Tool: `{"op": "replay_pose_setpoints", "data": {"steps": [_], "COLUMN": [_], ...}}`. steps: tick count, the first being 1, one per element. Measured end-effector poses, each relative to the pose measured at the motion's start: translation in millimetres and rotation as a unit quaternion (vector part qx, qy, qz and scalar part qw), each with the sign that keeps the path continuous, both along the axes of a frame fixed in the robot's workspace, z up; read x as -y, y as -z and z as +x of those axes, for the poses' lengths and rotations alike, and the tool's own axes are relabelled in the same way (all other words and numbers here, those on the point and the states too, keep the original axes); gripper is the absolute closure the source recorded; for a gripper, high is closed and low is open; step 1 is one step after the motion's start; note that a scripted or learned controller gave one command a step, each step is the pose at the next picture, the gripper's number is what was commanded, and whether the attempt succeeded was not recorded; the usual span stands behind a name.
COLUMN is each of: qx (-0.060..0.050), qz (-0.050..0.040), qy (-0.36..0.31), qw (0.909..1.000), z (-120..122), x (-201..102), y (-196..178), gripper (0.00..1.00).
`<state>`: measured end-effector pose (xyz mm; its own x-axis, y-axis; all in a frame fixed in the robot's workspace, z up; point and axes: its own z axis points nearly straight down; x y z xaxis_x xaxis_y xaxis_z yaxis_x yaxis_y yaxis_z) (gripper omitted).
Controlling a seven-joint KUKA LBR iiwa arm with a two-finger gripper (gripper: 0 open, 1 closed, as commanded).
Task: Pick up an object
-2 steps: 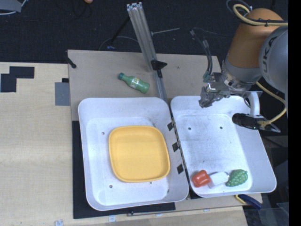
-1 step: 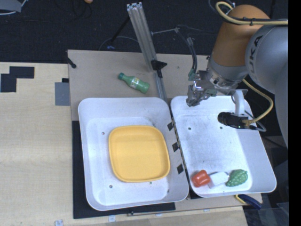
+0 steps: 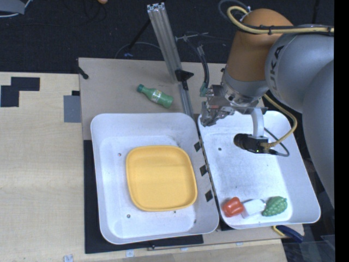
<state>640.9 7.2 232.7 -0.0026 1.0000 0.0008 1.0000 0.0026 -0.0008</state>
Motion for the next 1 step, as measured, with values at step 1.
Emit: {"op": "replay_pose_setpoints", "data": {"steps": [1], "qx": [0.0], "qz": [0.0001], "qy": [0.0], "qw": [1.0], "z": [-2.9], "x": [-45.5], "y": [-4.3], "gripper": [1.0]}}
